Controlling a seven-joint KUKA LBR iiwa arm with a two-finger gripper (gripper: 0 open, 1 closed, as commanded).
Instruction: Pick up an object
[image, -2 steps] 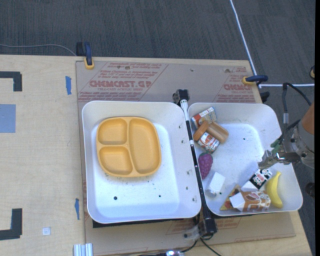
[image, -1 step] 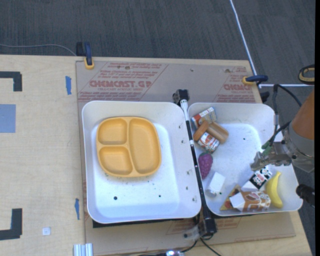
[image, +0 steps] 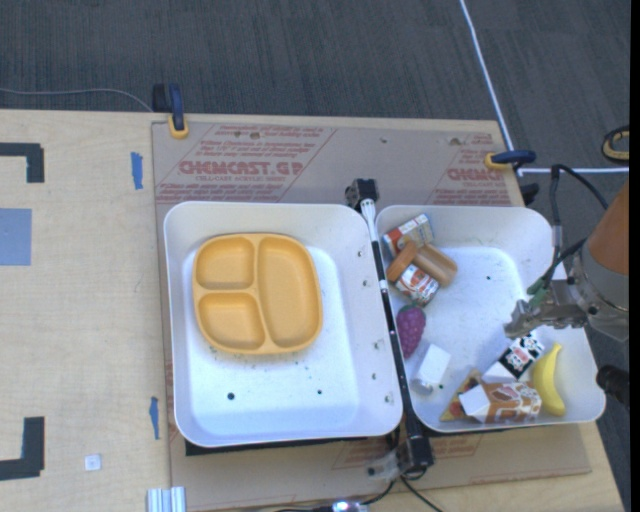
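Observation:
The right bin (image: 482, 272) holds several small objects. A hot dog (image: 422, 264) lies at its far left, on a can (image: 418, 288) and beside a red-and-white pack (image: 405, 235). A purple piece (image: 411, 328) and a white block (image: 433, 366) sit along the left wall. Near the front right lie a yellow banana (image: 548, 380), a black-and-white cube (image: 522, 354) and an orange-and-white carton (image: 500, 400). My gripper (image: 528, 318) reaches in from the right, low over the bin, just above the cube and the banana. Nothing shows held in it.
The left bin (image: 300, 405) carries a yellow divided plate (image: 258, 293). Both bins rest on a cardboard sheet (image: 250, 160) clamped to the bench. Cables (image: 560, 190) hang near the arm at the right edge. Bare white floor lies in the right bin's middle.

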